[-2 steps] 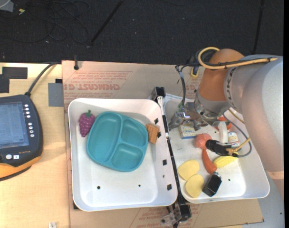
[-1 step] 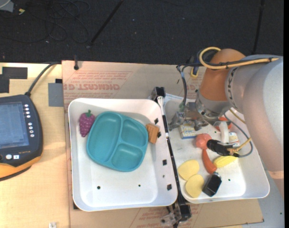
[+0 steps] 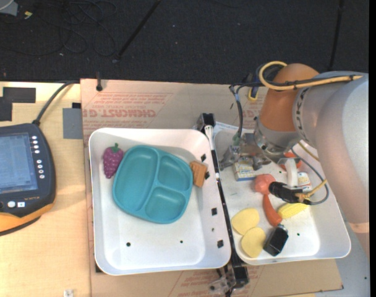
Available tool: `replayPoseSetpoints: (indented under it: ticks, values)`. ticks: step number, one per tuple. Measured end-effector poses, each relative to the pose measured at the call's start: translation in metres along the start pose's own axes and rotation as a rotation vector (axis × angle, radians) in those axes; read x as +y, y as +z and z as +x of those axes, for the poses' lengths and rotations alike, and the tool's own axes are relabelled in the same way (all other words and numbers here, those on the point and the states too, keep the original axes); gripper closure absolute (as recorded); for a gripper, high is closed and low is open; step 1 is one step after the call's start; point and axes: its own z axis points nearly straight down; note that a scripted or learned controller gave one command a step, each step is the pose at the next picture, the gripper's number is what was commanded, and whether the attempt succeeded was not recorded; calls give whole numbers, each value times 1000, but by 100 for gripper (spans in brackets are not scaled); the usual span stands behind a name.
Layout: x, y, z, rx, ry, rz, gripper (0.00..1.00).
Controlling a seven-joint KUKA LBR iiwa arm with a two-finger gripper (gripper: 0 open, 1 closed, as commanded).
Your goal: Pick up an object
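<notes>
Pincer (image 3: 247, 159) low in right bin (image 3: 336, 243), over small card-like item (image 3: 245, 173), probably; open or closed, cannot tell. Risk: clutter, orange toy (image 3: 263, 182) and bin wall close by, so grasp may slip or miss.

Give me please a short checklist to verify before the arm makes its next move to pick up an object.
1. Gripper is over the right bin: ok.
2. Gripper holds something: cannot tell, the wrist hides it.
3. Objects to pick lie in the right bin, such as the yellow pieces and black block: ok.
4. Objects lie apart: not ok, they are crowded.
5. Teal plate and purple grapes rest in the left bin: ok.
</notes>
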Motion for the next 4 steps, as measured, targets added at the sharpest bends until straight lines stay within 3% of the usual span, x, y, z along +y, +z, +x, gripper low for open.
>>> replayPoseSetpoints:
  ticks: [3, 4]
  values:
    - [0, 0, -10, 0, 1, -1, 0]
    - [0, 0, 3, 0, 0, 0, 0]
